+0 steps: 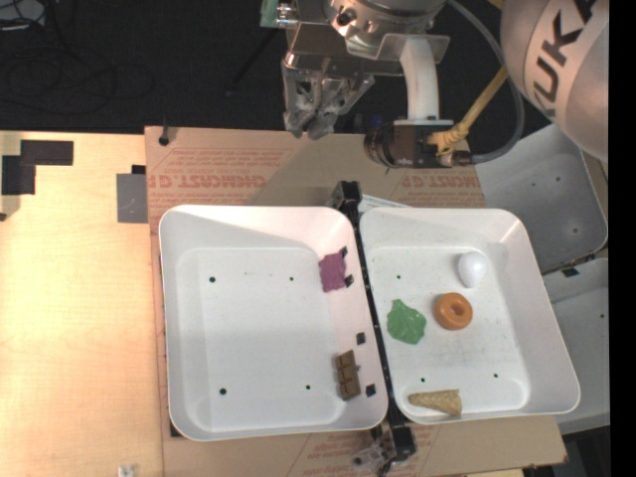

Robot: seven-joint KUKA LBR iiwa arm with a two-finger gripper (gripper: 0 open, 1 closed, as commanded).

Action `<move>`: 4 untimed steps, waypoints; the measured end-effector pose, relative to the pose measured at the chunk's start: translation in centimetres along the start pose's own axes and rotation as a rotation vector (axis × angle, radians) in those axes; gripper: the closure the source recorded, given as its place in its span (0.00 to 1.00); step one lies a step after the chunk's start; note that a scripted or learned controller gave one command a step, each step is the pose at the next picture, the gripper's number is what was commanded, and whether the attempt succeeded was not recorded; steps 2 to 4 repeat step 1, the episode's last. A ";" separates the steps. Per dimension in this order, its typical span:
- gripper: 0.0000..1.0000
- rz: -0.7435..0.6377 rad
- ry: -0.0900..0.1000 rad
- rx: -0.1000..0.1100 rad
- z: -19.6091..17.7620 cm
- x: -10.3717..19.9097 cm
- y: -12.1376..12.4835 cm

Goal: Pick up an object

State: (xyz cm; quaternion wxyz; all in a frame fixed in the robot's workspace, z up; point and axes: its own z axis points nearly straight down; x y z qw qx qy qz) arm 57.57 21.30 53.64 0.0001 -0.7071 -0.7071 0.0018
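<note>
1. The grey robot arm (566, 48) comes in from the upper right of the pic. Its gripper (314, 117) hangs at the top middle, high over the back edge of the tabletop (79, 306), not over the bins.
2. Its fingers (301, 107) point down w/ nothing between them. Open or closed? Can't tell, they look bunched up.
3. The left white plastic bin (248, 405) sits in the middle of the pic. A small purple block (332, 272) lies at its right wall, upper part. A little brown chocolate-like bar (347, 375) lies near its lower right corner.
4. The right white plastic bin (527, 316) touches it side by side. In it: a small white egg shape (471, 267) at the upper right, an orange ring like a donut (453, 312) just below it, a green leafy lump (405, 322) near the ring on its left, & a tan wedge like a cone (437, 401) at the bottom edge.
5. Brown cardboard (248, 172) lies under both bins.
</note>
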 end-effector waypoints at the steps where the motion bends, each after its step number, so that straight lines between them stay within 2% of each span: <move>1: 1.00 0.004 0.000 0.003 -0.1 -5.8 -3.3; 4: 1.00 0.004 0.000 0.003 -0.1 -5.8 -3.3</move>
